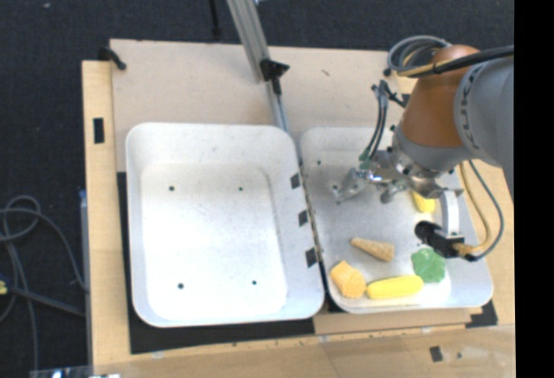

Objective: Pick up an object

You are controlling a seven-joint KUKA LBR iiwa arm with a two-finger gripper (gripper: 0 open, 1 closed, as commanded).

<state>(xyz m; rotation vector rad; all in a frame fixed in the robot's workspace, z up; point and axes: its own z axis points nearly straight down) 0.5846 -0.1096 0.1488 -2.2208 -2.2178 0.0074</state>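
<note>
The right bin holds several small items. A tan cone lies near its middle. An orange-yellow chunk, a long yellow piece and a green lump sit along its front edge. Another yellow piece peeks out from under the arm. My gripper hangs low over the bin's bare left-centre floor, above and left of the cone and apart from every item. Nothing shows in it.
The left bin stands beside the right one, with a narrow dark gap between them. A slanted metal pole comes down from the top to the bins' back edge. Cables loop around the arm's orange wrist.
</note>
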